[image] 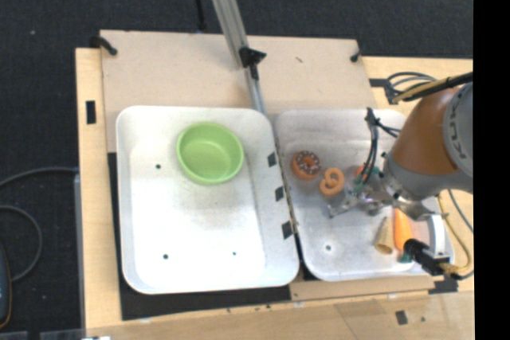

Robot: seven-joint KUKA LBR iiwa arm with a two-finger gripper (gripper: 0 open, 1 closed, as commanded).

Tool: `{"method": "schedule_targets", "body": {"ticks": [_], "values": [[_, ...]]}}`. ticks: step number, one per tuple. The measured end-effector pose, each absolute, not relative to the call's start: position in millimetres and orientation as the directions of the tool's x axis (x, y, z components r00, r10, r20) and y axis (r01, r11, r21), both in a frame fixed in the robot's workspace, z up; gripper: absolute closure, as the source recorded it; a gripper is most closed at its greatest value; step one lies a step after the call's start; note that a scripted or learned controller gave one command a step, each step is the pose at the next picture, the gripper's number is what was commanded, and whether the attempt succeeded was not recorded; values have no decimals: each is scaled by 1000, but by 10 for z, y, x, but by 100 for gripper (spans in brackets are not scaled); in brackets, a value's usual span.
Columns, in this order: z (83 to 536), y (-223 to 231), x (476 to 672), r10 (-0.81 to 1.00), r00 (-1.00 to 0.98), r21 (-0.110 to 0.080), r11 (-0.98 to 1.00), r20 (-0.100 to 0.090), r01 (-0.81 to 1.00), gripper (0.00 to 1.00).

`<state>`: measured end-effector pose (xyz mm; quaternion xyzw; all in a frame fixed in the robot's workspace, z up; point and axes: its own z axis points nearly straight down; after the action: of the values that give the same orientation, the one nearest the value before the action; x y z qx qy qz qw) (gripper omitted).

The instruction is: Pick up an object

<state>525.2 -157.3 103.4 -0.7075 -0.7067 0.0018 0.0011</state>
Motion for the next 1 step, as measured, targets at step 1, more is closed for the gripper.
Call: {"method": "schedule_targets", "body": {"ticks": [1], "values": [[1175, -1580, 5277, 1000, 7, 5, -7, -1, 1000, 100]]}}
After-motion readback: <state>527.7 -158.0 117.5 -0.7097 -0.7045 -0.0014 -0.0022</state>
